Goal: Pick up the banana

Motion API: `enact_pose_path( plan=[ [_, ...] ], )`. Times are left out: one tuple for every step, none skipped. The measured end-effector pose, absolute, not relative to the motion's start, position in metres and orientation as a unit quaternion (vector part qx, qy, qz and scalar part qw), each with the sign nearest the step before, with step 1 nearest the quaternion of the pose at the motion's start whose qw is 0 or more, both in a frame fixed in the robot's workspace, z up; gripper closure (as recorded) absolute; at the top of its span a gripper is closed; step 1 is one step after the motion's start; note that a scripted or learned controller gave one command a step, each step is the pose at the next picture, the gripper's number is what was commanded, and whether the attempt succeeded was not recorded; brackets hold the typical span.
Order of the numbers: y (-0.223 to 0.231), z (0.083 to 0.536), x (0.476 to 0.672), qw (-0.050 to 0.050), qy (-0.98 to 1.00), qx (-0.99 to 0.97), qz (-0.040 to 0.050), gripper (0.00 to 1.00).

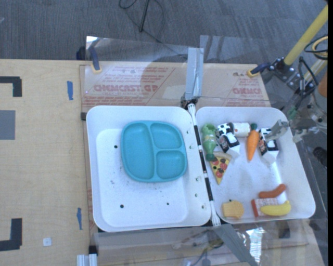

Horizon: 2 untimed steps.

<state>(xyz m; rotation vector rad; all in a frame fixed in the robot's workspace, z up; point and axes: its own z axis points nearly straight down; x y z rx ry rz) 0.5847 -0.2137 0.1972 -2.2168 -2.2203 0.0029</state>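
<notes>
Camera view: the banana (276, 209) lies in the lower right corner of the right bin (304, 171), just below a sausage (272, 191). The end effector (281, 127) sits at the bin's upper right rim; whether it is open or closed cannot be told.

- A dark grey carpeted floor (156, 18) runs across the top, with a black cable (139, 15) trailing over it.
- A pale wooden bench top (39, 156) fills the left side, marked with black tape corners (14, 85) and short strips of blue tape (69, 90).
- A clear plastic sheet (140, 57) printed with reversed red lettering lies at the far edge of the bench.
- Lighting is even and soft.
</notes>
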Motion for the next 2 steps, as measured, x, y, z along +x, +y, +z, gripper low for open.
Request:
enact_pose_path(
  plan=[
    [-0.224,0.123,0.479,0.002,-0.771,-0.636,0.0001,0.0],
    [-0.176,0.088,0.482,-0.005,-0.781,-0.624,-0.0004,0.0]
  ],
)
